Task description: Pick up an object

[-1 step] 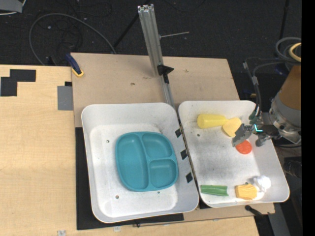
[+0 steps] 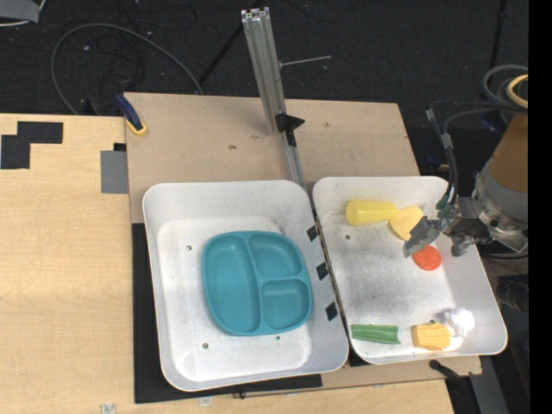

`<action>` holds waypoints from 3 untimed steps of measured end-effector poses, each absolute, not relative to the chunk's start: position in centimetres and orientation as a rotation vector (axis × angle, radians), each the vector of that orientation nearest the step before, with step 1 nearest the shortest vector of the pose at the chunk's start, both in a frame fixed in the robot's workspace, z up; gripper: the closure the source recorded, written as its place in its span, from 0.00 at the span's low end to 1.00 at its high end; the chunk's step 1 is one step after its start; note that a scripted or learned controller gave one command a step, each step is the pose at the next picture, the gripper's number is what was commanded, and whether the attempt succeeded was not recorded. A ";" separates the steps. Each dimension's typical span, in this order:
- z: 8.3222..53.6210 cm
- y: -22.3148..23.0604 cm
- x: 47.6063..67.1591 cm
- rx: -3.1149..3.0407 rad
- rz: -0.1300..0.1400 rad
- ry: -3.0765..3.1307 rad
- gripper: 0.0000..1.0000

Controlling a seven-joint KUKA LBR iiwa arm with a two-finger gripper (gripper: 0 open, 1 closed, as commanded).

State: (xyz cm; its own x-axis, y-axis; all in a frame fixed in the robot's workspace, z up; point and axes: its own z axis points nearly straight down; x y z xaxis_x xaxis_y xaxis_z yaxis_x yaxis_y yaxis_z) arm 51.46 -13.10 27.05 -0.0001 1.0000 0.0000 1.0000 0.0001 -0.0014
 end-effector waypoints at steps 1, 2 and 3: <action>22.3 -13.9 51.6 -2.218 0.006 -2.216 0.00; 16.6 -12.8 51.8 -2.216 0.007 -2.215 0.00; 11.7 -13.7 51.7 -2.217 0.006 -2.216 0.00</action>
State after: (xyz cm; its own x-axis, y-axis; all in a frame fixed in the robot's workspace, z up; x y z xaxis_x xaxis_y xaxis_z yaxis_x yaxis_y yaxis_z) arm 51.69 -13.69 11.71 0.0008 1.0000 0.0021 1.0000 -0.0008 -0.0079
